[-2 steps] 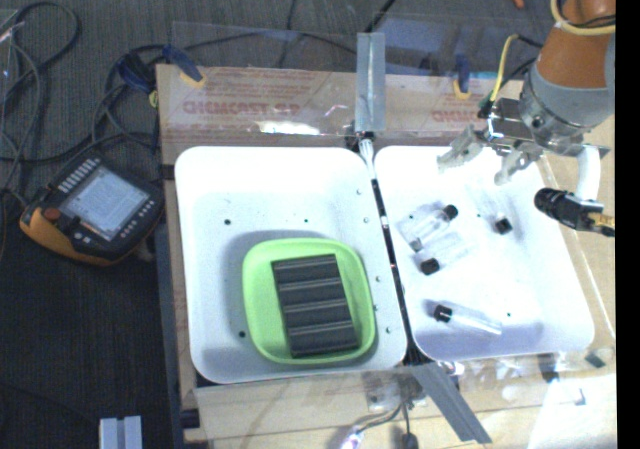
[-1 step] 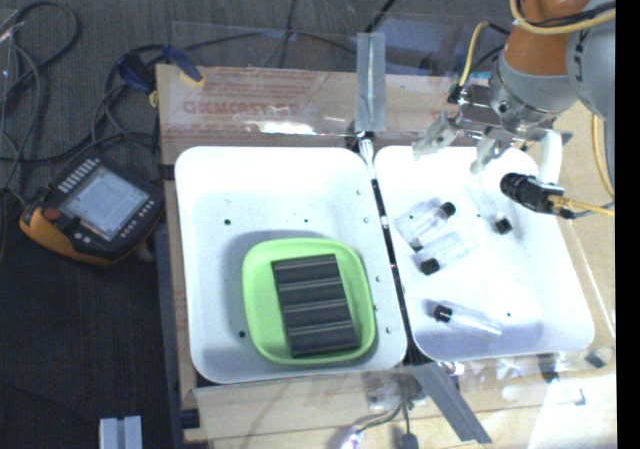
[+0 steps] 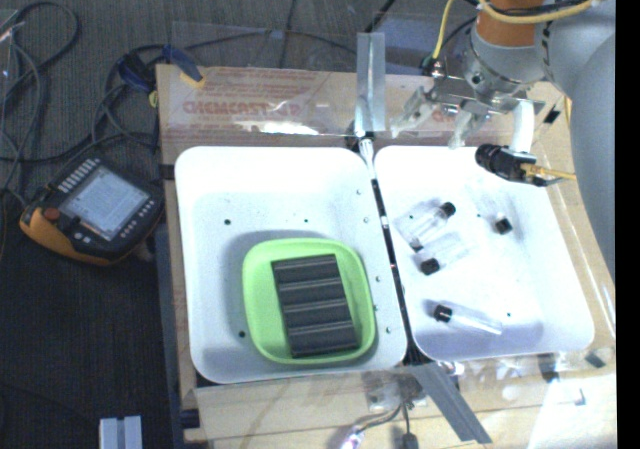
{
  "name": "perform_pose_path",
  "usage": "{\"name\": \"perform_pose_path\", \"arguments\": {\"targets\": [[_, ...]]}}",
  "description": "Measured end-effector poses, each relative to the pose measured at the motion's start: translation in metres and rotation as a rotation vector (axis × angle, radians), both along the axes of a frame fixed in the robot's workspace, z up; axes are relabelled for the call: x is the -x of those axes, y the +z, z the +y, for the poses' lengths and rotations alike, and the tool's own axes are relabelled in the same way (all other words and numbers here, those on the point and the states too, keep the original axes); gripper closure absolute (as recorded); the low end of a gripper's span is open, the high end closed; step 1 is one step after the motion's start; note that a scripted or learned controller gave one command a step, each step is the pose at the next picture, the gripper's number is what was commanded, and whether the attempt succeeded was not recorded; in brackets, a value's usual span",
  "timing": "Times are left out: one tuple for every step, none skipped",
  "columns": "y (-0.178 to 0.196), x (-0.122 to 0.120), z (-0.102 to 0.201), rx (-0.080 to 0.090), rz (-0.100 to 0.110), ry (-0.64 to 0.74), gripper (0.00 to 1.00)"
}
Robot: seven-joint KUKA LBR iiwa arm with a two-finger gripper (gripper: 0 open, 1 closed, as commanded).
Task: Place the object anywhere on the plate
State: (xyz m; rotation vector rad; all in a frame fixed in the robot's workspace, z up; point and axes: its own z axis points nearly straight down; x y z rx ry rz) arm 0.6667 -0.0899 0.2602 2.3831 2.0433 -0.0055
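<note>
Your gripper (image 3: 470, 122) hangs over the right bin's (image 3: 560, 332) far edge; whether its jaws are spread is unclear from this slant. The clear vials lie nearer the camera, the closest vial (image 3: 425, 220) slanting, well right of the green plate (image 3: 258, 272).

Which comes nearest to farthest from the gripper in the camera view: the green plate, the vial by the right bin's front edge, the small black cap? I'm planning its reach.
From the gripper, above the right bin's back edge:
1. Small black cap, back right of the right bin.
2. Vial, near that bin's front.
3. Green plate, in the left bin.
</note>
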Motion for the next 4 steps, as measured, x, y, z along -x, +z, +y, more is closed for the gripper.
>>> {"name": "perform_pose_path", "arguments": {"targets": [[0.043, -0.002, -0.048, -0.001, -0.001, -0.069, 0.0], [0.009, -0.002, -0.046, -0.001, 0.001, -0.155, 0.0], [0.044, -0.002, -0.032, -0.002, -0.001, -0.202, 0.0], [0.048, -0.002, -0.024, -0.003, 0.0, -0.249, 0.0]]}}
